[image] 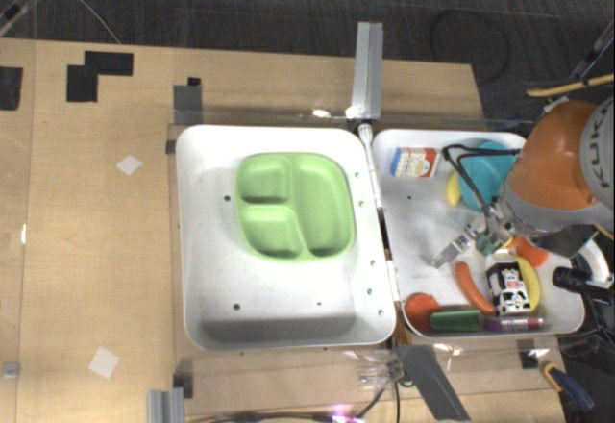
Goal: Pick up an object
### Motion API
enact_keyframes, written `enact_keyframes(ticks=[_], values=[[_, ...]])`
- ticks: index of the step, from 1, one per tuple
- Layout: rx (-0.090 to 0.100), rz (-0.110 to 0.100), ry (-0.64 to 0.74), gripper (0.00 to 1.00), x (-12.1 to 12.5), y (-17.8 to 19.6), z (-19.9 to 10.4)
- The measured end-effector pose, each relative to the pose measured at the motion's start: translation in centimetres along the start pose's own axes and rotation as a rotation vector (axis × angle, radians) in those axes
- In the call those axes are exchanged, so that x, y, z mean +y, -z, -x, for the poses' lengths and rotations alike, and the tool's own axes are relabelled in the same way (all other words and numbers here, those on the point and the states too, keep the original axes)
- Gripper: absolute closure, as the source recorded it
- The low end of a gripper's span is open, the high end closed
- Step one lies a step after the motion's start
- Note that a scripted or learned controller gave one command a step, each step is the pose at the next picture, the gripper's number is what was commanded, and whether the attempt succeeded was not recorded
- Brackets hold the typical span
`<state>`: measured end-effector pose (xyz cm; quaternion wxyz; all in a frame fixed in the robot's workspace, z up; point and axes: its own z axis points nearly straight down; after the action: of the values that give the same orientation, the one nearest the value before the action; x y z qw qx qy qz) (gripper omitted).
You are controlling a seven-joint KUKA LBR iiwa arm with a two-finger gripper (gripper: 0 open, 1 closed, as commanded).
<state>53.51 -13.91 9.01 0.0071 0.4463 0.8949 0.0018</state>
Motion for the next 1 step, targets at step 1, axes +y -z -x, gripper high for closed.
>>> enact_keyframes(ticks=[1], values=[[-0.006,0.005,-0.156,0.0,-2.84,0.12,-2.98]])
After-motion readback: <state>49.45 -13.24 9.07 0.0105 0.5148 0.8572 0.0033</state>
